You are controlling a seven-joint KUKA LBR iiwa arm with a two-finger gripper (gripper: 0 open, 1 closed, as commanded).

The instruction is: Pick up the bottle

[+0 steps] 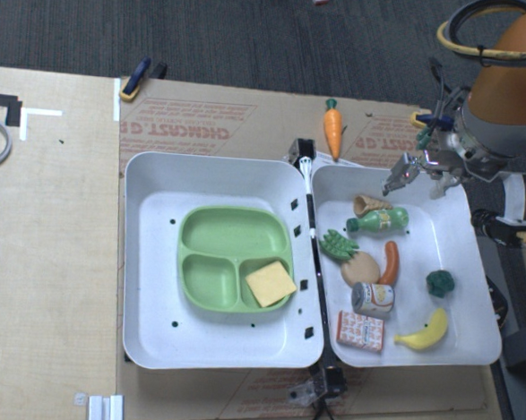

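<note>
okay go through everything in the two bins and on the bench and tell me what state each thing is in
Bottle: on its side, right bin, not gripped.
Gripper: above the bin's far edge, holding nothing.
Can: upright.
Banana: lying flat.
Green tray: in left bin, yellow block in one compartment.
Carrot: outside the bins.

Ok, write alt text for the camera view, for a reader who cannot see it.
The gripper hangs over the right bin's far edge, just above a green bottle lying on its side among toy foods. The left bin holds a green divided tray with a yellow cheese slice.
</note>
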